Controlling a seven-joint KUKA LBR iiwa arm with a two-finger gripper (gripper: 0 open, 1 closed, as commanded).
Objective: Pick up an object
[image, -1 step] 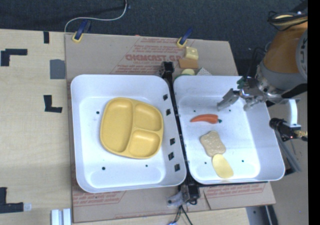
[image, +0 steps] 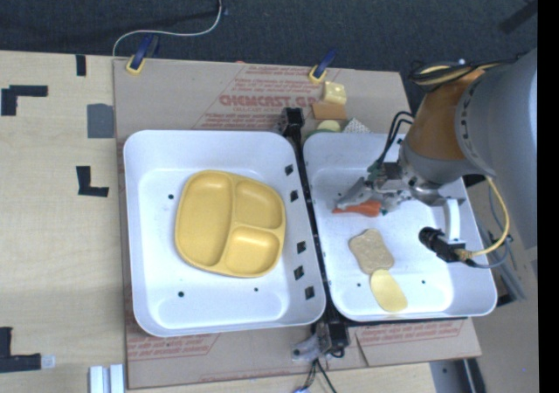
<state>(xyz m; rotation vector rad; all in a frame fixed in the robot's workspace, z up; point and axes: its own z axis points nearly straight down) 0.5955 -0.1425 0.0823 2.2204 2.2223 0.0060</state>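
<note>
Looks like the reach-and-grab step: the pincer (image: 374, 193) is low in the right bin (image: 472, 299), right at an orange carrot-like piece (image: 360, 207). Can't tell how its grip stands. Next it needs a clean close and lift.

Left bin (image: 144, 295) holds a yellow divided plate (image: 231, 223). The right bin also has a tan slice (image: 371, 250) and a pale yellow piece (image: 389, 290).
</note>
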